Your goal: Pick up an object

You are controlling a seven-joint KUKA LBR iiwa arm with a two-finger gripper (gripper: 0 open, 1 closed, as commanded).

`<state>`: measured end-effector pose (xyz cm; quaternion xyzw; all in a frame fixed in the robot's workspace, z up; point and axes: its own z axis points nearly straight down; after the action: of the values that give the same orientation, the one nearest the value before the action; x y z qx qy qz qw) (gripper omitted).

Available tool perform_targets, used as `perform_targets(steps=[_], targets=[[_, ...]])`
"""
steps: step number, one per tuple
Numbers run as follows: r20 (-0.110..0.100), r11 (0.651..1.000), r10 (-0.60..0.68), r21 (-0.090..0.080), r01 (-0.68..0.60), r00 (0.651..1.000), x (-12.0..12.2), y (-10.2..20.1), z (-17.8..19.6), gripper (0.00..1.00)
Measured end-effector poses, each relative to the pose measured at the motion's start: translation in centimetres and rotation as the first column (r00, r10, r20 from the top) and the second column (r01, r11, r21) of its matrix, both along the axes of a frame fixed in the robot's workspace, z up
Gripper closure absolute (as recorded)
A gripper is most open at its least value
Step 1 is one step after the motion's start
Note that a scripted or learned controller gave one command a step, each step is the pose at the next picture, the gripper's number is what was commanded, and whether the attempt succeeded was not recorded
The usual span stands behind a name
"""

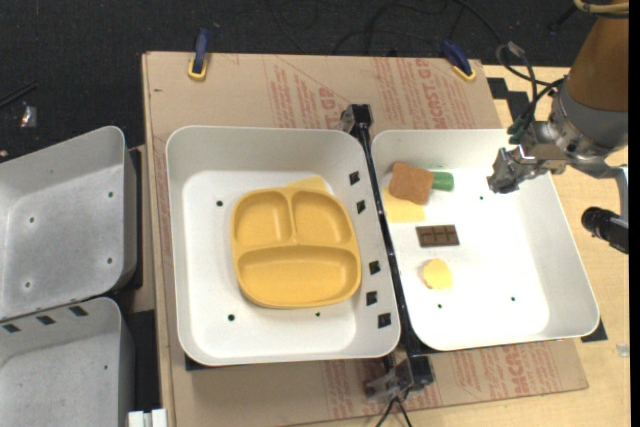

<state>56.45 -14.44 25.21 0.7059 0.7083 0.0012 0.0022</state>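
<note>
Camera view looked down on the bench, where two white bins sat side by side. The left bin held a yellow divided tray lying flat near its middle. The right bin held the small items, all in its left half: a brown block near the top, overlapping a pale yellow slab just below it, with a green piece touching the block's right side. Below these lay a dark chocolate bar, apart from the rest, and lower still a small yellow round. The arm reached in from the right, its gripper hanging over the bin's upper right part, well apart from the green piece. Nothing showed between its fingers; how far they stood open could not be told.
</note>
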Motion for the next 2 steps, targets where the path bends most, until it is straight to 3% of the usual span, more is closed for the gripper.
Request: perform_targets(steps=[2], targets=[[-0.007, 1.0, 0.003, 0.002, -0.003, 1.0, -2.2, 9.4, -1.5, 1.0]])
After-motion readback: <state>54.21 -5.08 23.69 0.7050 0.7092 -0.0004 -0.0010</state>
